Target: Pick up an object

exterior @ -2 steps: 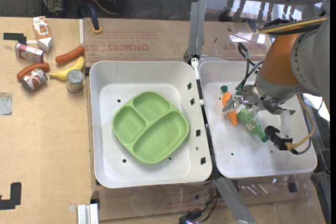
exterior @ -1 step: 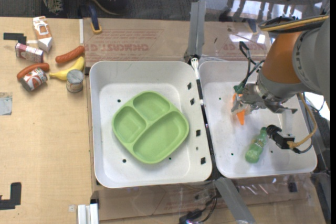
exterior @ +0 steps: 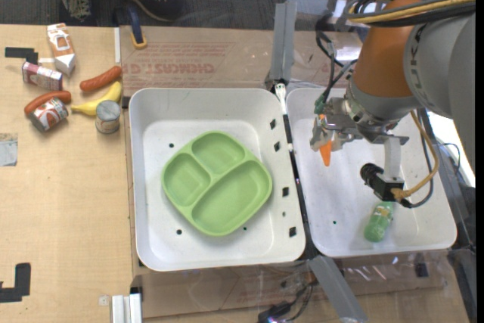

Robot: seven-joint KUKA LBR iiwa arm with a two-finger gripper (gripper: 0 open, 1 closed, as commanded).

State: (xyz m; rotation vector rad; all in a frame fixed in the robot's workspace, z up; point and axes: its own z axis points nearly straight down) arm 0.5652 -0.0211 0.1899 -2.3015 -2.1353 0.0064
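Note:
My gripper (exterior: 327,138) hangs over the upper left part of the right bin (exterior: 423,234). A small orange carrot (exterior: 326,155) sits between its fingers, its tip pointing down and poking out below them, so the gripper is shut on it. Lower right in the same bin, a green bottle (exterior: 378,222) lies on the floor, apart from the gripper. The arm's grey and orange wrist (exterior: 389,64) covers the bin's far right corner.
The left bin (exterior: 151,238) holds a green divided plate (exterior: 218,182). On the wooden bench to the left lie a sausage (exterior: 100,79), a banana (exterior: 97,105), a small can (exterior: 107,117) and some cartons (exterior: 60,48). A black cable plug (exterior: 372,178) dangles below the wrist.

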